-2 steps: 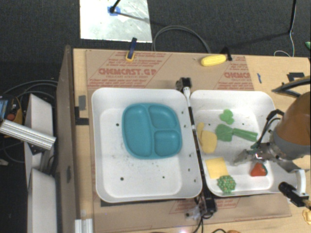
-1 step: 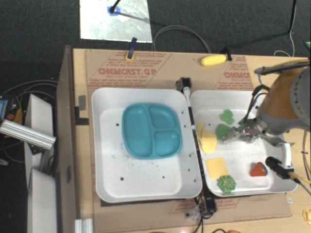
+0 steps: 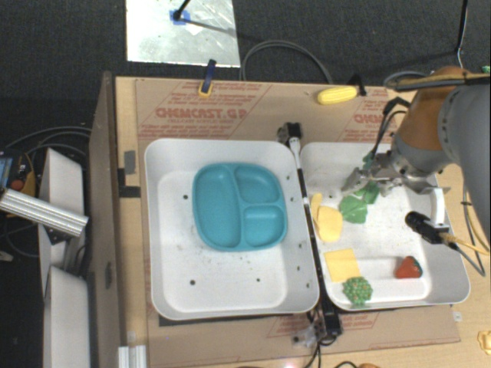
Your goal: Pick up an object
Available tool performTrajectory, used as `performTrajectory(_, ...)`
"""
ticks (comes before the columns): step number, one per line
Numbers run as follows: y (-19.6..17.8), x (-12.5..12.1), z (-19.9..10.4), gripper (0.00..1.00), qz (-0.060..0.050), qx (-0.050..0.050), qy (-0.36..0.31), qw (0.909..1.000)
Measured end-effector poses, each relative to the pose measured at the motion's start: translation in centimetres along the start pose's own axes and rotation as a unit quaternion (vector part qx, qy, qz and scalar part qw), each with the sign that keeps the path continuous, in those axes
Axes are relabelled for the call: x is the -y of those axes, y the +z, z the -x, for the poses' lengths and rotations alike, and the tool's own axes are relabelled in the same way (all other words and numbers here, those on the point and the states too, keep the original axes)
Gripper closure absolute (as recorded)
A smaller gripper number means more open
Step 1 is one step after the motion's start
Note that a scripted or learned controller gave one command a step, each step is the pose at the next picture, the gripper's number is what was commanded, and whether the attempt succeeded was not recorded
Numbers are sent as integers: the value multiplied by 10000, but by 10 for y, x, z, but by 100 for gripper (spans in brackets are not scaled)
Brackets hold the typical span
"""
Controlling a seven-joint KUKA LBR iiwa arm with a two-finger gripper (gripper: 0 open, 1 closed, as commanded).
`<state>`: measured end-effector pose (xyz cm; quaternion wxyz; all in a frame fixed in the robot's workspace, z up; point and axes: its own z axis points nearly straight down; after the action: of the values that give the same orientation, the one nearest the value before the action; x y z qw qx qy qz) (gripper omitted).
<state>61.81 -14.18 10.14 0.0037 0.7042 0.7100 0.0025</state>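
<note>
My gripper (image 3: 371, 177) reaches into the right bin (image 3: 453, 282) from the upper right and hangs low over its back half. Its tip sits right at the upper end of a green leafy toy (image 3: 355, 206); whether it touches the toy is unclear. Left of that toy lies a yellow rounded piece (image 3: 329, 223) against the bin's left wall. A flat yellow square (image 3: 342, 265), a small green broccoli (image 3: 357, 290) and a red strawberry (image 3: 408, 267) lie along the front of the same bin.
The left bin (image 3: 173, 282) holds a blue divided plate (image 3: 238, 206). A yellow banana-shaped thing (image 3: 336, 94) lies on the bench behind the right bin. A black and white part (image 3: 428, 225) of the arm hangs over the bin's right side.
</note>
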Motion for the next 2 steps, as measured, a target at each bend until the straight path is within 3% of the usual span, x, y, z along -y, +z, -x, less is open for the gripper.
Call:
performTrajectory(1, -13, 28, -24, 0, -44, -10, 12, 10000)
performTrajectory(2, -29, 18, -3, 0, -29, -1, 38, 10000)
